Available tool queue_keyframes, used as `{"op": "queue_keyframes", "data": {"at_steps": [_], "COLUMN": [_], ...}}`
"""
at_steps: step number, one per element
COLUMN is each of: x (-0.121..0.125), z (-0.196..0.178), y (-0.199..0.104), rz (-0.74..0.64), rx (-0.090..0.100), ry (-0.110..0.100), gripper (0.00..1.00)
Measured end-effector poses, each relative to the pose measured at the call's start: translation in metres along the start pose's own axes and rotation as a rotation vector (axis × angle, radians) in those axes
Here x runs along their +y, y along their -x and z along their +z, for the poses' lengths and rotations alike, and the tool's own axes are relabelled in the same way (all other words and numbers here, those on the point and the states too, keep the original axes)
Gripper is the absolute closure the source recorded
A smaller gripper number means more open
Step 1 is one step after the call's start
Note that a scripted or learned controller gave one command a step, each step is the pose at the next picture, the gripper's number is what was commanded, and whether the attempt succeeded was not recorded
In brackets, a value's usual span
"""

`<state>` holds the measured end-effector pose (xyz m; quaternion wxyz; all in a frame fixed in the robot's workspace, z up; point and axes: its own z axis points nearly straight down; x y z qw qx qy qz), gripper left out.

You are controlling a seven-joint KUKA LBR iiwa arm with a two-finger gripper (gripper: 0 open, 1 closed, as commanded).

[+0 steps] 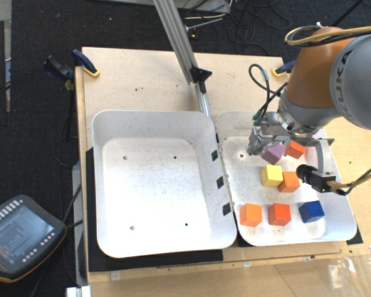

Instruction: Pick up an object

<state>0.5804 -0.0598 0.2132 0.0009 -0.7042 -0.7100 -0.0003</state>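
Observation:
In the right bin [236, 172], my gripper [260, 142] hangs low near the far left corner. A purple block [274, 153] lies tight against its lower right side; whether it is held I cannot tell. Just right of that, a red-orange block [295, 148] is partly hidden under the wrist. A yellow block [272, 175] and an orange block [289, 182] touch each other in the middle of the bin. Along the front stand an orange block [251, 215], a red-orange block [279, 214] and a blue block [311, 211].
The left bin [100, 166] adjoins the right one. A slanted metal pole [179, 36] ends at the far seam between the bins. Blue-and-yellow clamps [80, 64] grip the bench's far left corner. A handheld pendant [18, 235] lies at the lower left, off the bench.

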Motion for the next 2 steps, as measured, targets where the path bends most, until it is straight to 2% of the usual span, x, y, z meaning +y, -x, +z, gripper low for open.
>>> {"op": "queue_keyframes", "data": {"at_steps": [1,2], "x": [-0.011,-0.011], "z": [0.001,-0.006], "y": [-0.055,-0.12], "rz": [-0.001,-0.002], "rx": [0.0,0.001], "ry": [-0.001,0.001], "gripper": [1.0,1.0]}}
